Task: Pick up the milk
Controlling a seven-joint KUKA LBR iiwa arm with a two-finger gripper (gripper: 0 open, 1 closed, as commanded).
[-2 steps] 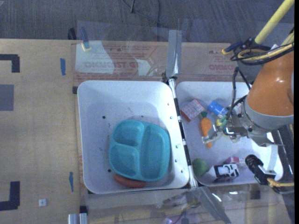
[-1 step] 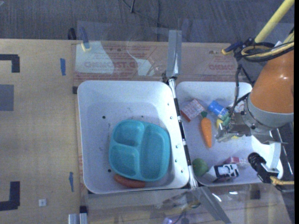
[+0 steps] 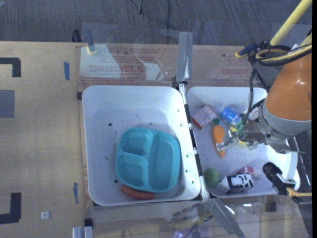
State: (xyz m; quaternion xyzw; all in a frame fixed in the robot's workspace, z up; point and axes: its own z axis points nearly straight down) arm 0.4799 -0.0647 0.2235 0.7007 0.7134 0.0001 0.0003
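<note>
Camera view: jaws (image 3: 233,135), grip unreadable, over carrot (image 3: 218,135); milk (image 3: 240,181) label illegible.

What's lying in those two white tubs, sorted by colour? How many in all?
Blue: 2, tray and small bottle
Orange or red: 2, carrot and sausage
Green: 1, round lump
Pink check: 1, box
Black and white: 1, carton
Total: 7
</note>
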